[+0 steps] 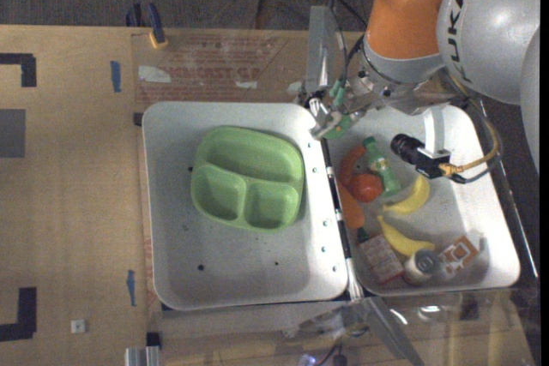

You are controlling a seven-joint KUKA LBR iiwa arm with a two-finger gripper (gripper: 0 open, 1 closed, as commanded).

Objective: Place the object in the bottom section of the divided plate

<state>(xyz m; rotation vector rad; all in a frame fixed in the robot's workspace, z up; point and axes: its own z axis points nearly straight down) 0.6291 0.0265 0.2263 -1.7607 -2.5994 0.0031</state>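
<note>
**Green plate unloaded; gripper at the bin divide**

Green and moulded, the divided plate (249, 177) lies in the left bin (171, 270), set slightly towards that bin's far side and right of its middle. We count three sections: one long section on the far side and two smaller ones on the near side. All three sections show bare green.

We see the grey arm (489, 21), with its orange band, reaching in from the far right. Its gripper (330, 123) sits over the far end of the rims where the two bins meet. The fingers are too small and cluttered for us to judge, so we cannot tell whether the jaws stand apart or together, and we see nothing between them.

The right bin (502, 266) holds the loose objects. We note a red-orange object (364, 184) near its left wall, with a small green bottle (380, 163) touching it. Two yellow bananas (410, 195) lie towards the middle, one just nearer than the other. A small printed packet (379, 258) and a white-capped container (420, 266) lie at the near side.
</note>
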